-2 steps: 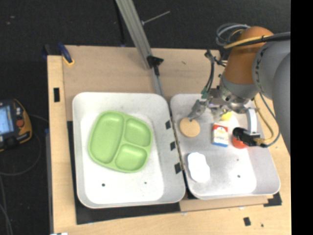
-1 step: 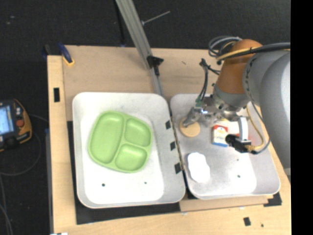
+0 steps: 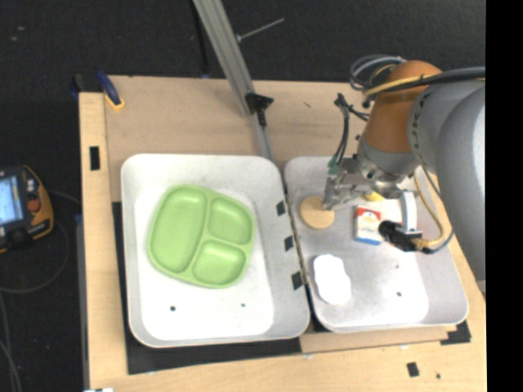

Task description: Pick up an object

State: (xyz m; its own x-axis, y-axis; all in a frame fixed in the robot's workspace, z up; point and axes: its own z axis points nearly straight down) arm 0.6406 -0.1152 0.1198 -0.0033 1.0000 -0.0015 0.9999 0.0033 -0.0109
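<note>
Bins first: two shallow white bins sit side by side on a pale wooden bench (image 3: 188, 113). The left white bin (image 3: 139, 317) holds a light green plastic plate with three compartments (image 3: 200, 235), lying flat toward the bin's middle. The right white bin (image 3: 441, 300) holds three things. A small round tan disc (image 3: 315, 216), possibly wood or cork, lies flat near the bin's left wall, in its upper half. A small white carton with red and blue print (image 3: 368, 224) lies to the right of the disc, apart from it. A white rounded lump (image 3: 332, 278), perhaps crumpled cloth or soft plastic, rests lower in the bin, below the disc and close to the left wall.

The grey arm with its orange band (image 3: 392, 121) reaches in from the right, over the upper part of the right bin. Its two-finger gripper (image 3: 333, 196) points down just above and to the right of the tan disc, its tip at the disc's upper right edge. At this angle I cannot tell whether the gripper is open or closed, nor whether it touches the disc. Nothing is visibly held by it.

A slanted grey metal rail (image 3: 229, 55) crosses the bench top toward the gap between the bins. A handheld controller with a screen (image 3: 20, 202) lies off the bench at the far left.
</note>
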